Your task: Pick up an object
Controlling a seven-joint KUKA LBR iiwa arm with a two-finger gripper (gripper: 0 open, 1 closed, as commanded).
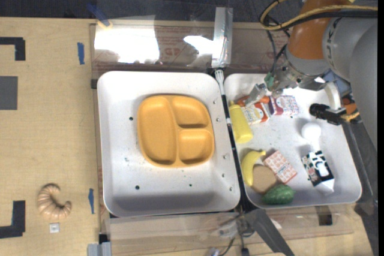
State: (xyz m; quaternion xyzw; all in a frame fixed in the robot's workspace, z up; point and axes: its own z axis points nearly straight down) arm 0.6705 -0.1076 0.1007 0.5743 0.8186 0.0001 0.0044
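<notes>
Print on the red-and-white packets [275, 107] and the black-and-white carton [316, 166] is too blurry to be read. A tan counter [42, 129] with blue tape marks is seen against dark carpet. The hand [275, 81] is parked over the right bin's [351, 180] far-left corner, just above the packets; its grip can't be made out. A yellow divided plate [175, 129] sits in the left bin [114, 177].

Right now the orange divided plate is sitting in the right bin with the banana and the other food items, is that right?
Not quite. The camera view shows the orange divided plate in the left bin, by itself. The banana and the other food items lie in the right bin.
</notes>
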